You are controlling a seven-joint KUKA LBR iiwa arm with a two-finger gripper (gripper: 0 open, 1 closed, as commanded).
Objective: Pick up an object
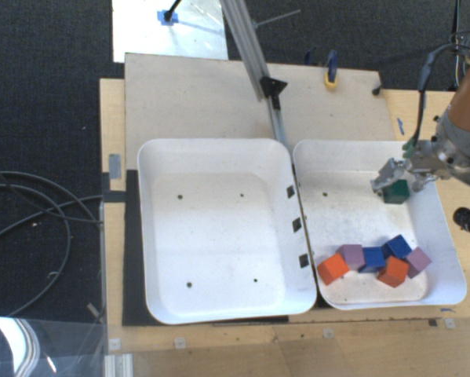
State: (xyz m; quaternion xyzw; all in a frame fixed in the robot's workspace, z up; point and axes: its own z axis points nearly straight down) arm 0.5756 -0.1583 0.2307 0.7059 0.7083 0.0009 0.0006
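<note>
Up by the right bin's [454, 234] far edge, the gripper [393, 185] pinches a green block [396, 192].

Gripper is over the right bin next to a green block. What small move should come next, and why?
Probably a short lift straight up, to test the grasp. The gripper sits low in the right bin with the green block right at its tip, apart from the cluster of blocks near the front wall. Whether the block is actually gripped is unclear, and a lift would show it.

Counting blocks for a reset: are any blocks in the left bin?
No: the left bin holds no blocks; the coloured blocks cluster in the right bin.
</note>
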